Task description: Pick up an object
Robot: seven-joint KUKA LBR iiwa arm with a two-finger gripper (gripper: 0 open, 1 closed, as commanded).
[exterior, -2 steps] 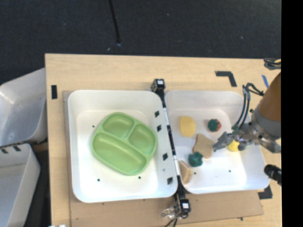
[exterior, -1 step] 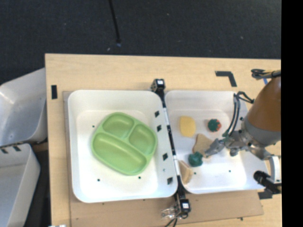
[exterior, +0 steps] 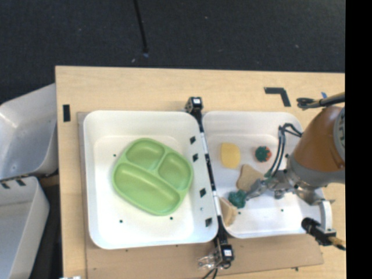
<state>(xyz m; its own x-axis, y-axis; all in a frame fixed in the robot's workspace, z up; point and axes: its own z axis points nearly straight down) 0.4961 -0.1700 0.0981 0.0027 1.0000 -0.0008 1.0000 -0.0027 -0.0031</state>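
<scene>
Arm [exterior: 317, 150] reaches in from right; orange band showing; gripper [exterior: 251, 192] low, pointing left.

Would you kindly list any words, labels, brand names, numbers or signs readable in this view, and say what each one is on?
There is no readable text.
The green divided plate, the yellow object and the small red and green object carry no lettering.
The black marks on the wooden bench, one near its left edge and one angled at upper right, are plain shapes, not characters.
</scene>
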